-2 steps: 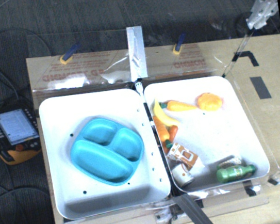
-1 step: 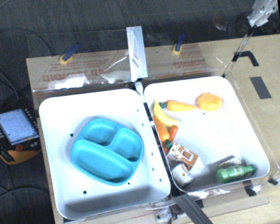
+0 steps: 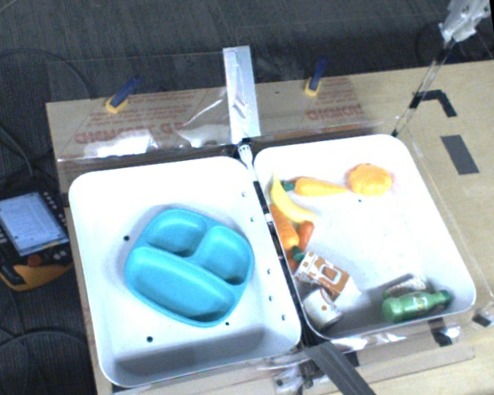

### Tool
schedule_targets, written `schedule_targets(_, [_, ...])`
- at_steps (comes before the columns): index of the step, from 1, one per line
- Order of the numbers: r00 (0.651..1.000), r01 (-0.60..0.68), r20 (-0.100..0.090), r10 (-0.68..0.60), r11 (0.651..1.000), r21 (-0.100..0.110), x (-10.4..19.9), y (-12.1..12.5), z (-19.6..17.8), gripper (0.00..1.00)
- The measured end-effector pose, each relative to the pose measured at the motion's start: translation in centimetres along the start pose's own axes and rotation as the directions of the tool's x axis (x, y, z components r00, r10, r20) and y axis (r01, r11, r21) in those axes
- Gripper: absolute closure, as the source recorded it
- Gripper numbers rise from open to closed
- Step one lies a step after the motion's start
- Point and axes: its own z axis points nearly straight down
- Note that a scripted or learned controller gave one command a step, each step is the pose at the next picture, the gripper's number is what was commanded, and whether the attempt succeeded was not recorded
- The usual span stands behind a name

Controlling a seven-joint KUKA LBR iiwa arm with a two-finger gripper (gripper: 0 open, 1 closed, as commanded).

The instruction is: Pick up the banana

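Gripper hung at the view's upper right corner, outside both bins; its grasp state could not be told. Well below and left of it, the curved yellow banana lay against the right white bin's left wall.

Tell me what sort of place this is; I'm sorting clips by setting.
Probably a robotics lab: two white bins on a bench hold toy food like a banana, with a teach pendant and cables on dark carpet.
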Motion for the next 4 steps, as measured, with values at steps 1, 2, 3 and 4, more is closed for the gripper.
schedule_targets(1, [0.995, 0.097, -0.024, -0.097, 0.995, -0.006, -0.4, -0.6, 3.5, 1.0])
schedule_targets(2, [0.995, 0.098, -0.021, -0.098, 0.995, -0.006, -0.4, -0.5, 2.5, 1.0])
schedule_targets(3, [0.951, 0.309, -0.023, -0.309, 0.951, -0.012, 2.7, -0.4, 3.3, 1.0])
schedule_targets(4, [0.902, 0.431, -0.02, -0.431, 0.902, -0.015, 2.9, -0.4, 4.0, 1.0])
